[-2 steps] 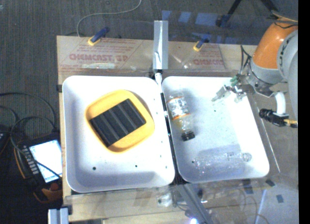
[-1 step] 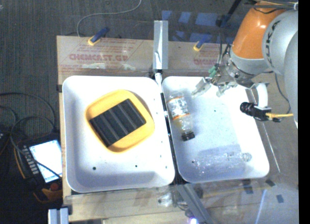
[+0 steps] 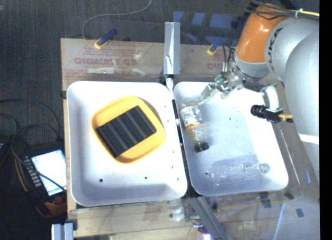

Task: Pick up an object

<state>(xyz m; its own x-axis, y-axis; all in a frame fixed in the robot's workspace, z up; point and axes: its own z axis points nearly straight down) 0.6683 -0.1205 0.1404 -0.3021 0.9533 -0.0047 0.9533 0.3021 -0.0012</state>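
Note:
In the right bin (image 3: 270,145) a small clear bottle (image 3: 191,123) with a white label, orange liquid and a black cap lies along the left wall. My gripper (image 3: 210,91) hangs over the bin's far left part, just above and to the right of that bottle's far end. A second, fully clear plastic bottle (image 3: 237,170) lies on its side near the bin's front wall. A yellow pad with a black ribbed top (image 3: 128,129) lies in the middle of the left bin (image 3: 83,171).
The grey arm with its orange band (image 3: 257,41) fills the upper right and overhangs the right bin's far right corner. A metal divider post (image 3: 171,47) stands behind the seam between the bins. A black cable connector (image 3: 262,111) sticks out by the arm.

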